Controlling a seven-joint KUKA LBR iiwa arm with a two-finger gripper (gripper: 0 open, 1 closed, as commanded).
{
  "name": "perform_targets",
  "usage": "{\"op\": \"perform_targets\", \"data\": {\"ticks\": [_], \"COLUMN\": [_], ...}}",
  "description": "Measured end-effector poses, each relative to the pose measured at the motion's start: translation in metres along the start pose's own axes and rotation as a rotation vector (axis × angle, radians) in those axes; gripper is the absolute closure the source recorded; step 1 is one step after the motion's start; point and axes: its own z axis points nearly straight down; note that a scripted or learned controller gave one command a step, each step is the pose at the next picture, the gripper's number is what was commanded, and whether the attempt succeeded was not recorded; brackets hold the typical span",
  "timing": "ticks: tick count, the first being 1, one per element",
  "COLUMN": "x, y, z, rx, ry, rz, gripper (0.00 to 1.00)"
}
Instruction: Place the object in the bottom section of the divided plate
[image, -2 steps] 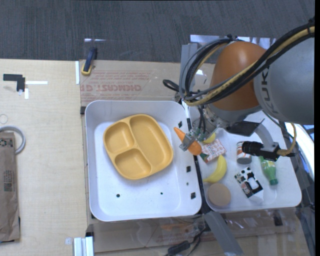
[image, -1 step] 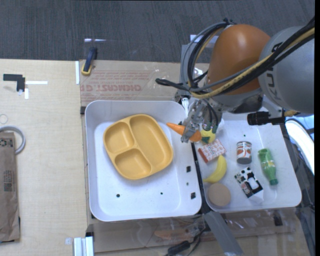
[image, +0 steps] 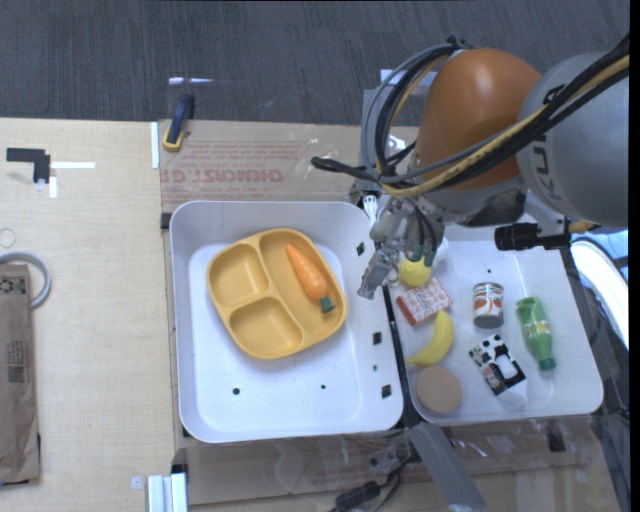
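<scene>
Hovering at the divider between the bins, with a small yellow object at the fingertips

The tool (image: 400, 262) sits by the right bin's (image: 575, 400) left wall; whether it clamps the yellow object (image: 415, 271) I cannot tell. A carrot (image: 307, 272) fills the divided plate's (image: 225, 262) right section; the bottom section (image: 265, 327) looks free, with open room above the left bin (image: 190, 330).
</scene>
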Motion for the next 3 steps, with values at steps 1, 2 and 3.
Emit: {"op": "perform_targets", "data": {"ticks": [1,2,3], "x": [-0.002,-0.040,-0.036], "y": [-0.001,-0.042,0.000], "z": [-0.009,0.013,-0.006], "rx": [-0.001,0.001,-0.001], "ry": [-0.003,0.000,-0.002], "rz": [0.005,-0.073,-0.483], "gripper": [1.00,1.00,1.00]}}
